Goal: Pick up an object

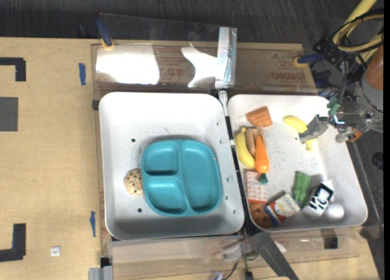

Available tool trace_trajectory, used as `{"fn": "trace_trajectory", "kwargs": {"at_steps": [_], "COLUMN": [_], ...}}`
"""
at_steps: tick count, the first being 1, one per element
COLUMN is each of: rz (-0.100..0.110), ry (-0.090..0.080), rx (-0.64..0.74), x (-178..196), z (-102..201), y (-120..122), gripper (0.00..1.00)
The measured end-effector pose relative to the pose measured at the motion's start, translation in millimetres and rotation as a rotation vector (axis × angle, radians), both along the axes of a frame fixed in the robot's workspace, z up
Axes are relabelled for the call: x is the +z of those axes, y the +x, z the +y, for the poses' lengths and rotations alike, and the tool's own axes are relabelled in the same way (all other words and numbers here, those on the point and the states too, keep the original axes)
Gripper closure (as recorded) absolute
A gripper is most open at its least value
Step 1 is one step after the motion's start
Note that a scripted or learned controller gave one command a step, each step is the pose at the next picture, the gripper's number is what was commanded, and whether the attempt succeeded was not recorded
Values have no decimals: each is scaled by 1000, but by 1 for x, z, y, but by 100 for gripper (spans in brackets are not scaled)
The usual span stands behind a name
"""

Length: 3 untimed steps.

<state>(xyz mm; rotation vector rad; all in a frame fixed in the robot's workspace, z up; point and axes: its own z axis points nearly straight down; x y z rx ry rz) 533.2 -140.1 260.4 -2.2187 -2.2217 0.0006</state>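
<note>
The arm (373, 84) is cut off by the right edge, so just its wrist end shows. The claw (314, 128) is blurred, and its finger state cannot be made out. It covers part of the yellow piece (295, 123) beneath it. The teal tray (181, 176) hides part of the cookie (133, 181). In the right bin (356, 178), the carrot (261, 154) overlaps the banana (244, 148), and print on the small packets (256, 186) is too small to read.

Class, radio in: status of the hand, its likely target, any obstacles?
Hand over right bin, holding nothing visible. Yellow piece closest beside it. Carrot and banana lie apart, leftward.
</note>
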Motion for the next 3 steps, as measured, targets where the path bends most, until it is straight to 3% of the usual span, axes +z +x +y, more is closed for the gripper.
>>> {"fn": "trace_trajectory", "kwargs": {"at_steps": [1, 2, 3], "rz": [2, -7, -5], "ry": [0, -1, -1], "rx": [-88, -88, -88], "x": [-65, -51, -52], "z": [22, 22, 21], "y": [61, 63, 63], "gripper": [0, 100, 0]}}
